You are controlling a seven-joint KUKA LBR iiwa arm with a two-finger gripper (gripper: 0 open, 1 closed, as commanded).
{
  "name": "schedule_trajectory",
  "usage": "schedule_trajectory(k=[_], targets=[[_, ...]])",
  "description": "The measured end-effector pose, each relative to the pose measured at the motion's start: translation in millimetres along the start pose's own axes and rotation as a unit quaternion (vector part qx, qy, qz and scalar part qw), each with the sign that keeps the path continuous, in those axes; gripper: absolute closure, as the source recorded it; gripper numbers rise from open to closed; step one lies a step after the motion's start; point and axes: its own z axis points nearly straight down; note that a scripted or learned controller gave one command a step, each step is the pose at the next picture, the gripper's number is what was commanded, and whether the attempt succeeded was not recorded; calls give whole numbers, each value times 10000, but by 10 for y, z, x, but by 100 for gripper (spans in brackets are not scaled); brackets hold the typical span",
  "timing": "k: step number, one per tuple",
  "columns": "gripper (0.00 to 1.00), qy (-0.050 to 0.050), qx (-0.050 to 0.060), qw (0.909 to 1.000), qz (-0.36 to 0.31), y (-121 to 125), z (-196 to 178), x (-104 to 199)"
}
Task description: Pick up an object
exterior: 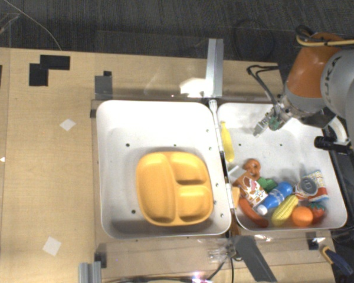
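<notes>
The right bin [248, 118] holds a pile of toy food at its near end: a blue bottle [273, 197], a corn cob [284, 209], an orange [302, 216], a small can [310, 185] and a printed carton [253, 188]. A yellow banana [226, 140] lies along the bin's left wall. My gripper [264, 125] hangs over the bare far part of the right bin, well above the pile, with nothing visible between its fingers.
A yellow divided plate [174, 187] lies in the left bin [118, 134]. A metal post [215, 69] stands behind the divider between the bins. The grey arm with its orange band [310, 69] comes in from the upper right.
</notes>
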Motion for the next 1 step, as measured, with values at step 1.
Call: schedule_trajectory(k=[1], targets=[[100,34,32,10000,-59,-298,133,33]])
